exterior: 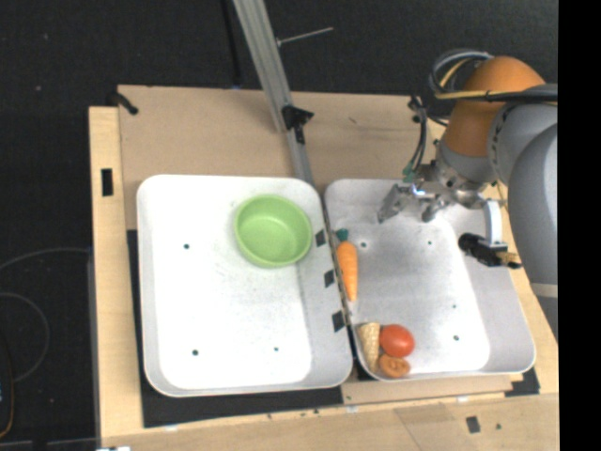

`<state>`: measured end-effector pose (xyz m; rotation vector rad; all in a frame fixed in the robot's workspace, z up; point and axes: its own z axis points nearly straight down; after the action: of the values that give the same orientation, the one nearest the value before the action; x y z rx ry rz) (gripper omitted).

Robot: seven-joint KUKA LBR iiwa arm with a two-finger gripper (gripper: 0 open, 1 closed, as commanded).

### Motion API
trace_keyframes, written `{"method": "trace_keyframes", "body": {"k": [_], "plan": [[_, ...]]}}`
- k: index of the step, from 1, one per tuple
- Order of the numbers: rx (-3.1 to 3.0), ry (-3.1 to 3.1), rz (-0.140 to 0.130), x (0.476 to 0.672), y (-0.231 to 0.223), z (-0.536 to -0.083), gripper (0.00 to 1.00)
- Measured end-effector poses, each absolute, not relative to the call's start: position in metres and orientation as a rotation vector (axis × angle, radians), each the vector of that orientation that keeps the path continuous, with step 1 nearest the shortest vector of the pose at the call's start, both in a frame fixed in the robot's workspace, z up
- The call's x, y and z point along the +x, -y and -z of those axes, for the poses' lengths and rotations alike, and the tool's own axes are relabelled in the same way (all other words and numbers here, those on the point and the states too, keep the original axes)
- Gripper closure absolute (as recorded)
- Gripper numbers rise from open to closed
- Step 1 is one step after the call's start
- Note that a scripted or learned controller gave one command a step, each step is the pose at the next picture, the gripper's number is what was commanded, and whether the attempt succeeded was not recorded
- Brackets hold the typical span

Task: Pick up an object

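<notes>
My gripper [407, 210] hovers over the far end of the right bin [441, 289], open, with nothing between its fingers. An orange carrot [346, 269] lies along that bin's left wall, below and to the left of the gripper. In the bin's near left corner a red tomato [397, 339] sits beside a beige piece of food [369, 339] and a small orange-brown item [394, 366]. A green bowl [273, 231] stands upright in the far right part of the left bin [188, 327].
A slanted metal pole [266, 59] runs from the top of the view down to the gap between the bins' far ends. The grey arm [531, 186] with its orange band fills the right side, over the right bin's far corner.
</notes>
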<state>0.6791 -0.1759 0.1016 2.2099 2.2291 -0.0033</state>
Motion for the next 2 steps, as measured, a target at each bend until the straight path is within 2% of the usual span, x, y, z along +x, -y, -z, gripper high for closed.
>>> {"method": "trace_keyframes", "body": {"k": [1,2], "plan": [[2.203,-2.228,0.003,0.68,0.177,-0.114,1.0],[2.207,-2.224,-0.007,0.68,0.177,-0.18,1.0]]}}
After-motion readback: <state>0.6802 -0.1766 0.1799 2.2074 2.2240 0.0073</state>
